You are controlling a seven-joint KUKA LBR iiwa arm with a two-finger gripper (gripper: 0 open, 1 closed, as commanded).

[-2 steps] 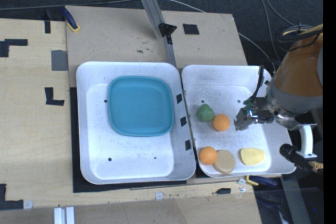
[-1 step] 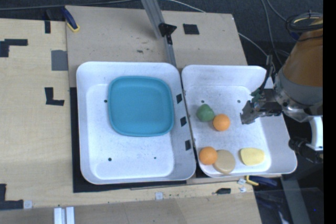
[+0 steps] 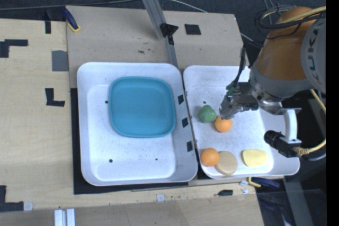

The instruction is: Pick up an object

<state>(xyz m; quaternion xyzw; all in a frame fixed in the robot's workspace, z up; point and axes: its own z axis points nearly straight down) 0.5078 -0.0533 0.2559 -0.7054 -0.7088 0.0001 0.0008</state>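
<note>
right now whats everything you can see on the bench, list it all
shallow white bins: two, white, side by side on the bench
square blue plastic plate: one, blue, in the left bin
small green lump: one, green, right bin, beside the claw
small orange balls: two, orange, right bin, one under the claw, one at the near edge
round beige piece: one, beige, right bin near edge
yellow piece: one, yellow, right bin near corner
claw: one, dark, low over the right bin

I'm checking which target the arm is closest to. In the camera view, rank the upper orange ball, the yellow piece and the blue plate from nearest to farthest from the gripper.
1. Upper orange ball: right bin, just below the gripper.
2. Yellow piece: right bin, near the front right corner.
3. Blue plate: left bin, across the divide.
</note>
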